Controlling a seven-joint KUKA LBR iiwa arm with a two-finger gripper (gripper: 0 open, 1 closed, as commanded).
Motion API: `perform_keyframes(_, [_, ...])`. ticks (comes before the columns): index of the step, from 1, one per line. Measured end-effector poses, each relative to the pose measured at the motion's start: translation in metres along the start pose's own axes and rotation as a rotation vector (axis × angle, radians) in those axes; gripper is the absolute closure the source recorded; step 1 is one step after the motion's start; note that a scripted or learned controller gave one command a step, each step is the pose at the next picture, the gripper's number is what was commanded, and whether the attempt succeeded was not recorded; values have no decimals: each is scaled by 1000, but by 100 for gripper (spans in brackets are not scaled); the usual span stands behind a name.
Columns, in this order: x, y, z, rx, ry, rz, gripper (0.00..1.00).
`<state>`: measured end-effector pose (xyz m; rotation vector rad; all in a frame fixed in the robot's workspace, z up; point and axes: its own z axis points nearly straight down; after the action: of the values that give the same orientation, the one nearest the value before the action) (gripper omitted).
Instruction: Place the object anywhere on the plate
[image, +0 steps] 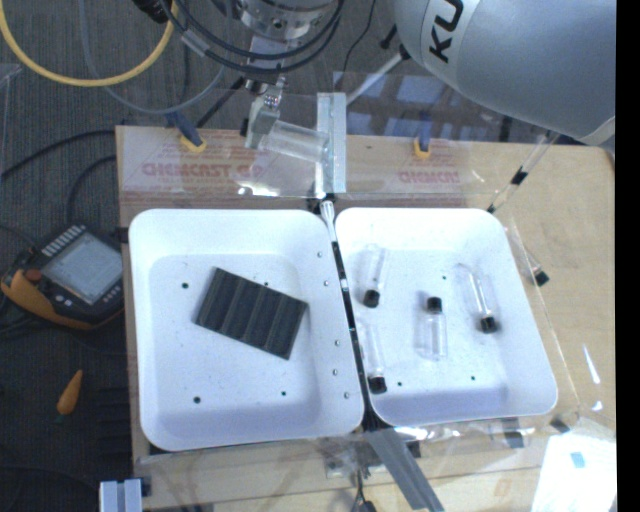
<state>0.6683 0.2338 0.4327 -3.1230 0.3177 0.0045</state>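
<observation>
A dark ribbed rectangular plate (250, 312) lies tilted on the floor of the left bin (160, 240). Several clear vials with black caps lie in the right bin (500, 240): one near the divider (371, 272), one in the middle (432, 327), one to the right (478, 297) and one along the divider's lower part (373, 362). My gripper (264, 104) hangs beyond the far edge of the bins, above the wooden back board. A clear tube-like shape (290, 142) sits just below it; I cannot tell whether it is held.
A metal post (331, 140) stands at the back where the two bins meet. The arm's large grey body (500, 50) covers the upper right. A handheld pendant (75, 272) and cables lie on the floor at the left.
</observation>
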Motion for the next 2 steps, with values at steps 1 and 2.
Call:
perform_keyframes(1, [0, 0, -1, 2, -2, 323, 100])
perform_keyframes(2, [-158, 33, 0, -2, -2, 44, 100])
